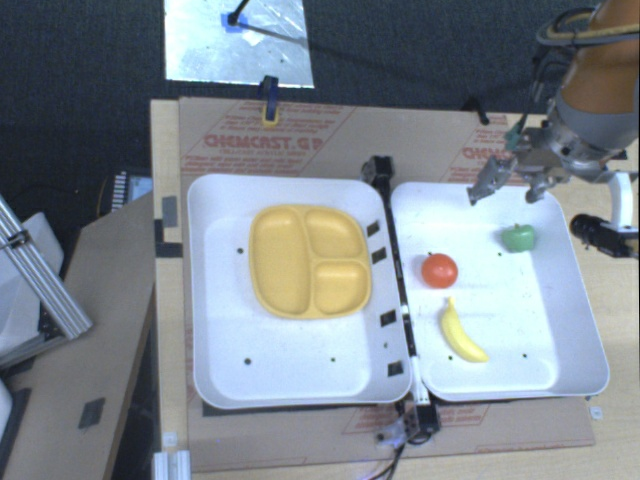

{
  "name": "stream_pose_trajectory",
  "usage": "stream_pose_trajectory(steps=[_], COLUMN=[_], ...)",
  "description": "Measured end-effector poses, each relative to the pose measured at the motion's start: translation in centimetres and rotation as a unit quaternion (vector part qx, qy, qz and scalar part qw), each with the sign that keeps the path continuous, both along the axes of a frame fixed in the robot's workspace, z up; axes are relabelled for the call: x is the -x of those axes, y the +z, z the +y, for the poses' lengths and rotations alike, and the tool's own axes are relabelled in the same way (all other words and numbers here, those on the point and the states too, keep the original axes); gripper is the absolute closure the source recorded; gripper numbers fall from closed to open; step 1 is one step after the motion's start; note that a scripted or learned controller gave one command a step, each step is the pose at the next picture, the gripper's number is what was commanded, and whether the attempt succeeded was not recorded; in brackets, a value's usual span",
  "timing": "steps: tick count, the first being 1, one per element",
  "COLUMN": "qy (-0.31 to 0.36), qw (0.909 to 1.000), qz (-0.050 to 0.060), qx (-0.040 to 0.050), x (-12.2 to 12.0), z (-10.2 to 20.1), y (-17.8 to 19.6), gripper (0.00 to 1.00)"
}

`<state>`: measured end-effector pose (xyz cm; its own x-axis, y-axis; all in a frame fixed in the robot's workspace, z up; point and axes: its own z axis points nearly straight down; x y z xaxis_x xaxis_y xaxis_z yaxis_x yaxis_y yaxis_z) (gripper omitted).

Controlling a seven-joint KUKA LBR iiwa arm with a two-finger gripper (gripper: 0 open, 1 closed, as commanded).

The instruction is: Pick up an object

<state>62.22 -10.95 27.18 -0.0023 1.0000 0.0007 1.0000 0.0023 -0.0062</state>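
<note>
In the right bin [560,368] lie a red tomato [439,270], a yellow banana [462,334] and a green apple [518,237]. My gripper [511,188] hangs above the bin's far edge, up and slightly left of the green apple. Its two fingers are spread apart with nothing between them. The grey arm with its orange band comes in from the upper right.
A yellow divided plate [308,260] rests in the left bin [220,348]. A black clip divider [390,268] runs between the two bins. A shiny foil sheet [238,26] lies beyond the bench at the back.
</note>
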Motion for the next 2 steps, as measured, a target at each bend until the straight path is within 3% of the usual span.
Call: stream_pose_trajectory(steps=[1, 2], qy=[0.001, -0.001], qw=[1.0000, 1.0000], qz=[-0.004, -0.003], qx=[0.0005, 0.0006], x=[-0.2, -0.4], z=[0.0, -0.2], y=[0.4, -3.8], gripper=[0.00, 0.00])
